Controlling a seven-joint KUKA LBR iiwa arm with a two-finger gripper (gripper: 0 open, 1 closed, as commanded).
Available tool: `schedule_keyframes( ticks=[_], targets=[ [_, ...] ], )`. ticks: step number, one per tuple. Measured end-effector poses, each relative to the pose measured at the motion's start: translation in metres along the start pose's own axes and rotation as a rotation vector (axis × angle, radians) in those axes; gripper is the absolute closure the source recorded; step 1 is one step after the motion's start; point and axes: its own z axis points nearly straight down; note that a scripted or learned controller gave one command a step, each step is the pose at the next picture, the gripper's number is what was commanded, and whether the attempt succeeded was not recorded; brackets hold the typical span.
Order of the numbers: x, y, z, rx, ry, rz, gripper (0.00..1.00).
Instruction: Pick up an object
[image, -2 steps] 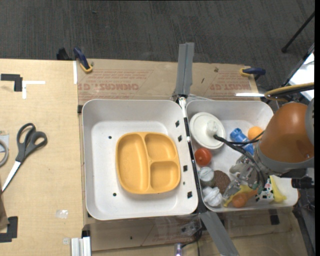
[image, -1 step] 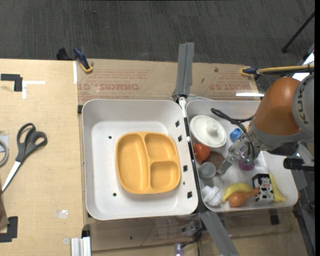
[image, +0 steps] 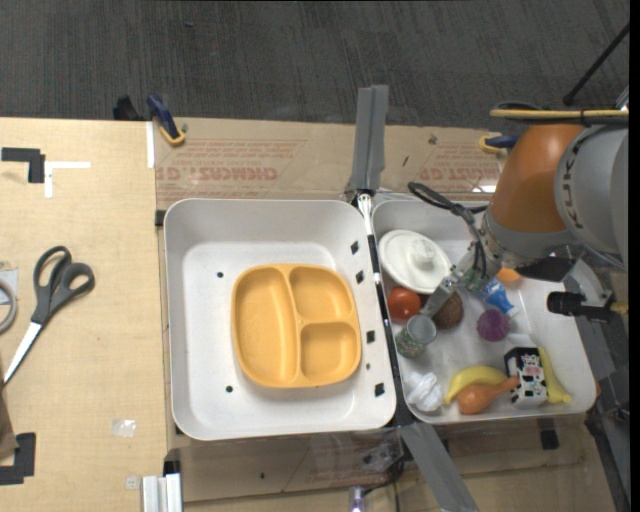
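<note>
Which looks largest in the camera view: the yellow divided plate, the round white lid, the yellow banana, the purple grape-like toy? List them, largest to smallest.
1. Yellow divided plate, by far.
2. Round white lid.
3. Yellow banana, close to the lid and partly covered, so unsure.
4. Purple grape-like toy, smallest.

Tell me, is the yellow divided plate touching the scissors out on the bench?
Apart. The camera view shows the yellow divided plate lying inside the left bin, while the scissors lie on the bench outside it, with the bin's wall between them.
</note>
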Motion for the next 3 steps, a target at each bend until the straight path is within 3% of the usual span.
schedule_keyframes(
  ticks=[1,2,3],
  targets=[
    [0.001,-0.001,-0.009,0.004,0.001,-0.002,1.0],
    [-0.02,0.037,0.001,-0.011,-0.01,0.395,1.0],
    [-0.049,0.003,-0.146,-0.019,-0.007,0.517,1.0]
  ],
)
